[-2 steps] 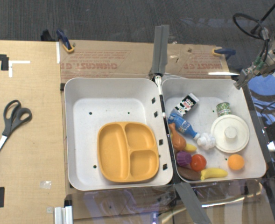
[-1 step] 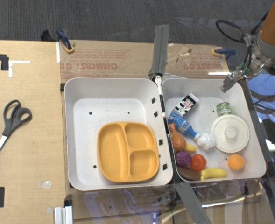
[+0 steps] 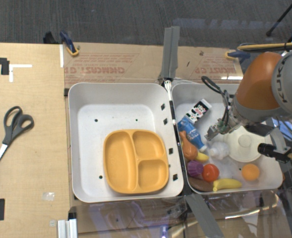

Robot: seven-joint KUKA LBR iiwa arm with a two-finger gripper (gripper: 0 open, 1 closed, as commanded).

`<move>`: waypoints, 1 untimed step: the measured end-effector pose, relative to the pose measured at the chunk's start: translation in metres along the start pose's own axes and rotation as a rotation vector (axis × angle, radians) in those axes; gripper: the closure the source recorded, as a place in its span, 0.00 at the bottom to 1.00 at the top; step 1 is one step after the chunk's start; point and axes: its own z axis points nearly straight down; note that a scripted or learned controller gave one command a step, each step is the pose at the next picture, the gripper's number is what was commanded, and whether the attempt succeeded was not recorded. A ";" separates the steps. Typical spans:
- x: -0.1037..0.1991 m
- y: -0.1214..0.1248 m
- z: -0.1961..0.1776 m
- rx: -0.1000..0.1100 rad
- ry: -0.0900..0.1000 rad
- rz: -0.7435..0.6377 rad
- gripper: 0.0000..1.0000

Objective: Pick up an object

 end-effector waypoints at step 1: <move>0.012 0.011 0.009 0.001 0.000 0.321 1.00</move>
